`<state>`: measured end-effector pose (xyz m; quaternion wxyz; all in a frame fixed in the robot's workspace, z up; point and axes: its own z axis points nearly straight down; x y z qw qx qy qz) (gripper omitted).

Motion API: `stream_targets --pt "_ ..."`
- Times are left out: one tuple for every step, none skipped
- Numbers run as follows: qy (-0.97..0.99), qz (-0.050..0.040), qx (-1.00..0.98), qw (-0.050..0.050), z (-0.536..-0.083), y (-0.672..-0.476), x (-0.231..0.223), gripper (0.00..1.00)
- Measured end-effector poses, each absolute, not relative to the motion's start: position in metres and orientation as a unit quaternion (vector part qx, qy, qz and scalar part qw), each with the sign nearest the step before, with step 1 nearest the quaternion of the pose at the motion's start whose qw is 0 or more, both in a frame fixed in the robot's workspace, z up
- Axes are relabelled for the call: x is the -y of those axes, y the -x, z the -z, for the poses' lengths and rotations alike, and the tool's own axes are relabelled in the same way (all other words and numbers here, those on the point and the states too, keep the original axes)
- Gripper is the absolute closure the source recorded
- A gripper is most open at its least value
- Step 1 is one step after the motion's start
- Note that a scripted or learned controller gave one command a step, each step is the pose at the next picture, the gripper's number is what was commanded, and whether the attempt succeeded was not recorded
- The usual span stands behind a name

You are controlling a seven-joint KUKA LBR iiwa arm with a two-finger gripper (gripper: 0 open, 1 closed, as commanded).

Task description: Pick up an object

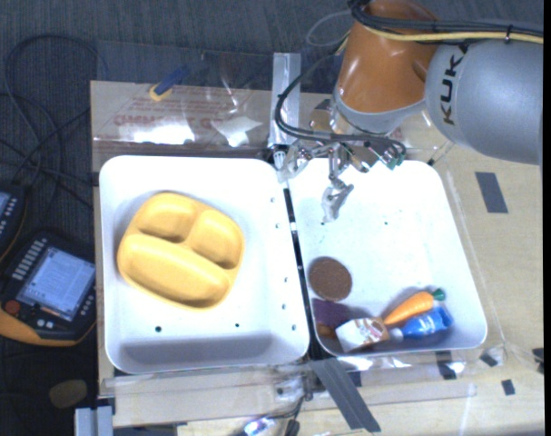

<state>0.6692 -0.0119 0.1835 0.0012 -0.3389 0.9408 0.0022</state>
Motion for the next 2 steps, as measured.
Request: stream_targets --pt "0.47 -0.0018 -0.883 0.002 -0.219 -0.67 0.02 0.0" --pt "0.512 -0.0014 -0.859 0.001 -0.223 -0.66 -0.002 0.0"
